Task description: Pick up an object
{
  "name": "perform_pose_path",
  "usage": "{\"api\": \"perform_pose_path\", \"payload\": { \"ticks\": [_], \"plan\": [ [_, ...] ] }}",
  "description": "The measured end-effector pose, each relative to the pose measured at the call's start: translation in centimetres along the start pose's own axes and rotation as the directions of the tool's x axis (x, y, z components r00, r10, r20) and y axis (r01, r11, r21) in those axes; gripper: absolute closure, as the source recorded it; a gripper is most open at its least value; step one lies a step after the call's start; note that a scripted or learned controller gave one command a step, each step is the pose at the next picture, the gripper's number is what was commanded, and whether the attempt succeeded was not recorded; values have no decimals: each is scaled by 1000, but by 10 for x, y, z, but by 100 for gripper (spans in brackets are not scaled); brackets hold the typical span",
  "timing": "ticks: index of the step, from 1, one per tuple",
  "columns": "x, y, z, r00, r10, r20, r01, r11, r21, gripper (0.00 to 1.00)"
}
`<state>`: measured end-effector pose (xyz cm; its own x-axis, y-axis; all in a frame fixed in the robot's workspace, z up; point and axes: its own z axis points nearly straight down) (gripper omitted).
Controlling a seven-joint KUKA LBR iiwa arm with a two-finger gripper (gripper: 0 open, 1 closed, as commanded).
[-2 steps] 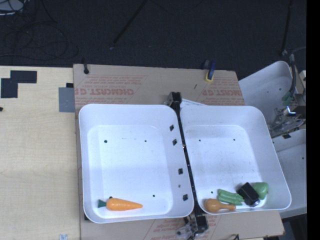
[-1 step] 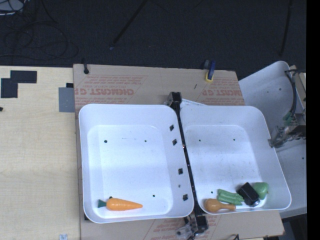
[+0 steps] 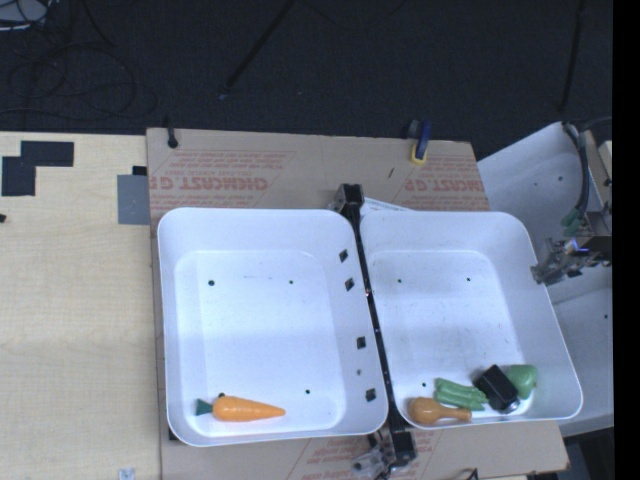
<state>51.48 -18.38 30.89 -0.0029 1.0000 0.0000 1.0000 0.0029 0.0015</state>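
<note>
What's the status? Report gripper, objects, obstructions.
Gripper at right bin's right rim, nothing seen held. Carrot alone in left bin. Green, black, orange items bunched in right bin's near corner.

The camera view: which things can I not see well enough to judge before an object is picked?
- Gripper: small at the right edge, its parts blur together.
- Black object in the right bin: lies over the green items, hiding parts of them; its kind is unclear.
- Light green piece: partly behind the black object, shape unclear.
- Carrot in the left bin: its green end is too small to read.
</note>
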Motion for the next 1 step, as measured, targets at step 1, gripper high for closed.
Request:
{"api": "perform_pose_path", "payload": {
  "ticks": [1],
  "plan": [
    [-30, 4, 54, 1000, 4, -1, -4, 1000, 7, 100]
  ]
}}
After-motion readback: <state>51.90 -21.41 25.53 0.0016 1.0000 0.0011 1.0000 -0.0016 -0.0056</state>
